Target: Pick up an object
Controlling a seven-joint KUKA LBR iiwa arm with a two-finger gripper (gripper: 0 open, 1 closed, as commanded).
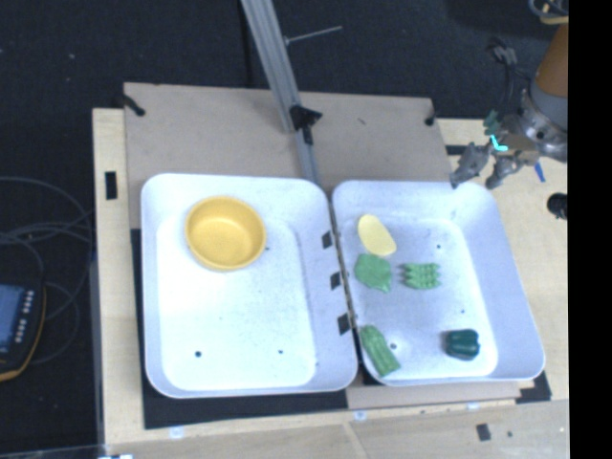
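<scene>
Your tool (481, 174) hangs with its fingers spread and holding nothing, above the right bin's (497, 220) upper right corner. The nearest object, the yellow piece (376, 235), lies toward eight o'clock from it, its long axis running eleven to five.

Glossy yellow plastic bowl (226, 232)

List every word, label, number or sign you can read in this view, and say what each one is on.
None can be read.
The handheld device at the left edge has a screen and buttons, too small and blurred to read.
The two white bins, the yellow bowl and the green items carry no visible text.
</scene>
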